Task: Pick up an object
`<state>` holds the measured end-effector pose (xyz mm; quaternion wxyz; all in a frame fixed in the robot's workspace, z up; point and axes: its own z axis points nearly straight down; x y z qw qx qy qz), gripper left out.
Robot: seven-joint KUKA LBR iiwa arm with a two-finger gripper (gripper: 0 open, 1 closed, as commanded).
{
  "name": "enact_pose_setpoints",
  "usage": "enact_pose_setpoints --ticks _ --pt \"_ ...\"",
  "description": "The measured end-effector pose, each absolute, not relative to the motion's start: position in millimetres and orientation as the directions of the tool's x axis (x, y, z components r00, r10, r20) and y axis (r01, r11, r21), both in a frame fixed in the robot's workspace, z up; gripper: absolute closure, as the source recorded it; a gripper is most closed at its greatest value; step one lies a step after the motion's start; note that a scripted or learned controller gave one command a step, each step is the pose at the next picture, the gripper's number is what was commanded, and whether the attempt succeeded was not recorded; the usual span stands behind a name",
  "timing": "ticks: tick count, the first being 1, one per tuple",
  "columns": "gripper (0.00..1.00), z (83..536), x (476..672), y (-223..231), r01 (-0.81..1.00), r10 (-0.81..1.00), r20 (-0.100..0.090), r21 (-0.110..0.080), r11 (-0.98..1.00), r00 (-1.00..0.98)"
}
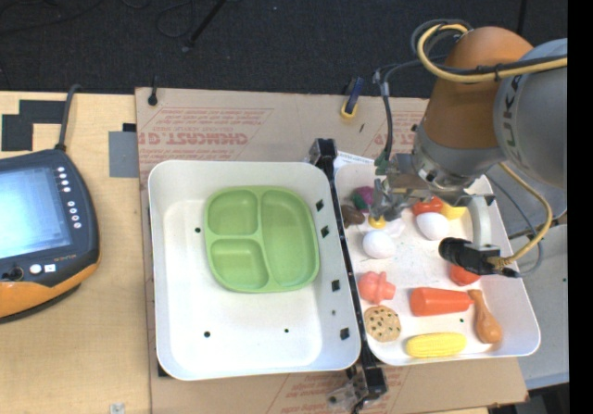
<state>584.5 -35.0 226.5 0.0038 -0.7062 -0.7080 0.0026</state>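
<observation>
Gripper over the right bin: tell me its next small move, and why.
Probably a short descent. The gripper sits low at the far-left end of the right bin, just above the white egg and close to small toys near the bin's wall. The egg lies nearest and apart from the carrot, so lowering onto it looks the likeliest try.

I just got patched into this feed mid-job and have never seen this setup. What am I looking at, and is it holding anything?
One camera looks down at a slant on two white bins. The grey and orange machine on the right is a robot arm; its gripper hangs low over the right bin, among toy foods: a white egg, a cookie, a corn cob, a carrot and a drumstick. The left bin contains a green divided plate. I cannot tell whether anything is held. A control tablet lies at far left.
</observation>
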Motion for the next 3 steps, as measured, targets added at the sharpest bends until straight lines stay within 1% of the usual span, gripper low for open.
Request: enact_pose_setpoints --ticks 2,3 --pt "1.0 236 573.0 74 1.0 1.0 0.0 -0.008 0.004 -0.004" --pt "1.0 229 568.5 112 1.0 1.0 -0.001 -0.01 0.003 -0.003"
